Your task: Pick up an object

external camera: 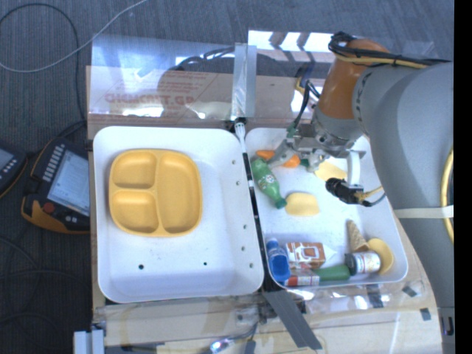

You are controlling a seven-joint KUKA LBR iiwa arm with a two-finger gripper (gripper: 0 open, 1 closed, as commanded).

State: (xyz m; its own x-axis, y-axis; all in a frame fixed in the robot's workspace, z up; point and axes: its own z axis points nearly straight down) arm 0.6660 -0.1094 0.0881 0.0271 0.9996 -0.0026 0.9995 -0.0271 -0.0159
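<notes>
My gripper (301,152) hangs low over the far end of the right bin (383,211). It sits right above a small orange piece (289,161), which it partly hides. A green bottle (267,181) lies just left of it along the bin's left wall. A yellow lemon-shaped piece (302,204) rests a little nearer the front. A pale yellow piece (329,171) lies to the gripper's right, under the wrist.
At the right bin's front lie a blue bottle (276,259), a small orange carton (305,254), a green marker (325,274), a can (367,262) and an ice-cream cone (355,233). The left bin (221,220) holds a yellow divided plate (155,192).
</notes>
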